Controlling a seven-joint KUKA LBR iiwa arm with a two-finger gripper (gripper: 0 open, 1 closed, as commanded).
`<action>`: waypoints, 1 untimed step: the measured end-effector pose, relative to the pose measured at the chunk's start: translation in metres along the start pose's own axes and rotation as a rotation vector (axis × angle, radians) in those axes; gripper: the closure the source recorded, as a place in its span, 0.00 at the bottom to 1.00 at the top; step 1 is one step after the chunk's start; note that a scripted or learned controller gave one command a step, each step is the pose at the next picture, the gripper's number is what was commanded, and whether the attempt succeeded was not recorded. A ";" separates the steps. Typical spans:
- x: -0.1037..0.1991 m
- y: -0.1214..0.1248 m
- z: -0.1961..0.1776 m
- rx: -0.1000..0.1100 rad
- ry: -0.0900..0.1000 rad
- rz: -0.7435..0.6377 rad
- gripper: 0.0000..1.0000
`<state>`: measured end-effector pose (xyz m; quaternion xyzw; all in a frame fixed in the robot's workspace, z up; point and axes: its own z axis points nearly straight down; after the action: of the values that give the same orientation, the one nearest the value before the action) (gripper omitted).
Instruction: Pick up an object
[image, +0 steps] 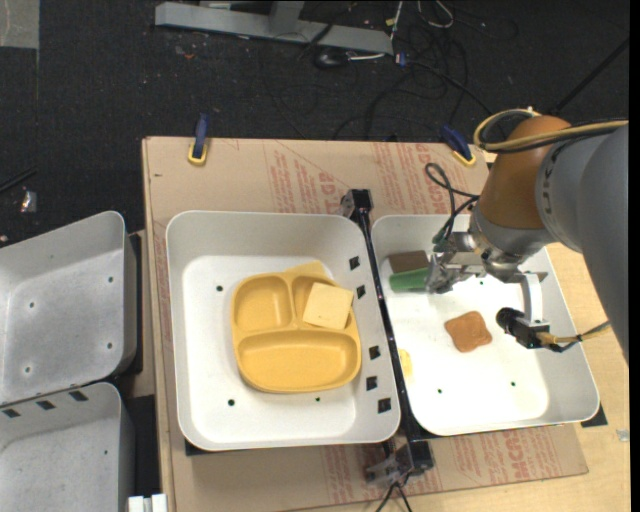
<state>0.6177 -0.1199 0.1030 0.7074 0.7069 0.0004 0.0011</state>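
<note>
Tool (440, 277), grip state unclear, hovers beside a green rectangular block (407, 281); off-centre descent could nudge it away.

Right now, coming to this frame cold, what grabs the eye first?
The yellow divided tray in the left bin, with a pale yellow square block resting in its upper right compartment. Next, the grey and orange arm reaching into the right bin, its gripper down beside a green block, with a brown toast-like piece lying nearby.
</note>
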 end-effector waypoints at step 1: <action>0.003 0.007 -0.062 -0.004 0.000 -0.004 1.00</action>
<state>0.6241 -0.1164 0.1655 0.7060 0.7082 0.0019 0.0027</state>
